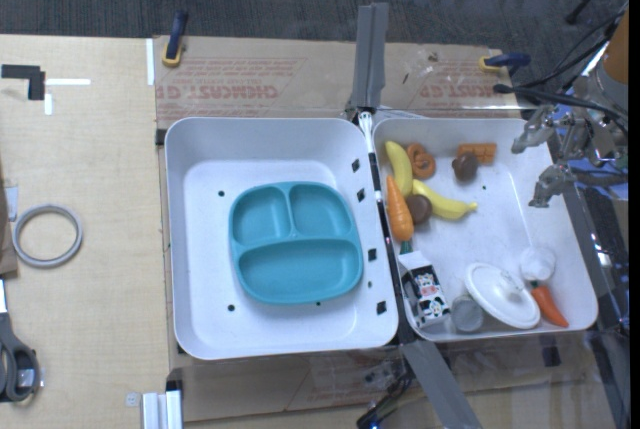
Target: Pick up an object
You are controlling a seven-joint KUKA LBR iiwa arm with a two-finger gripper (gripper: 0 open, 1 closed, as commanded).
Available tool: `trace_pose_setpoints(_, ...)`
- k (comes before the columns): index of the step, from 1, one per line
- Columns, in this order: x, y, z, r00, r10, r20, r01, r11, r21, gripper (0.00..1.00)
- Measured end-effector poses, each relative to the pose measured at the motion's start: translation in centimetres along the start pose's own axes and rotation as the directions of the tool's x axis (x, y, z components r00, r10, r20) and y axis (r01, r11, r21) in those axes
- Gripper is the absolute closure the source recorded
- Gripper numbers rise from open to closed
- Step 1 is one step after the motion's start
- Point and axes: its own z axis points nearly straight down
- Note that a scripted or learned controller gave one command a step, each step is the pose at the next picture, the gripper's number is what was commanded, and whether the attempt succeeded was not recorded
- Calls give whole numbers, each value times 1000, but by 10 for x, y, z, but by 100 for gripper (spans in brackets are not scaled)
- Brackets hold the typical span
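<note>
- Two shallow white bins sit side by side on a wooden bench [80, 137], seen from above at a slant.
- The left bin [190, 247] holds a teal divided plate [296, 243], lying flat near its middle.
- The right bin [500, 217] holds several small things: two yellow bananas [440, 202] and an orange carrot [399, 209] along its left wall, with a brown round piece [418, 208] touching them.
- A pretzel [421, 161] and a brown and orange toy [470, 160] lie near the far wall.
- A white lid [503, 295], a second carrot [549, 306], a grey cup [467, 316] and a small carton [425, 289] lie along the near edge.
- The gripper [560, 157] hangs over the right bin's far right corner, grasping nothing; whether it is released or clenched cannot be told.
- A roll of tape [45, 235] rests on the bench, well left of the bins.
</note>
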Motion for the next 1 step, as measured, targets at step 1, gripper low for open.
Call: trace_pose_setpoints(1, -17, 38, 98, 996, -87, -1, 87, 996, -1, 0)
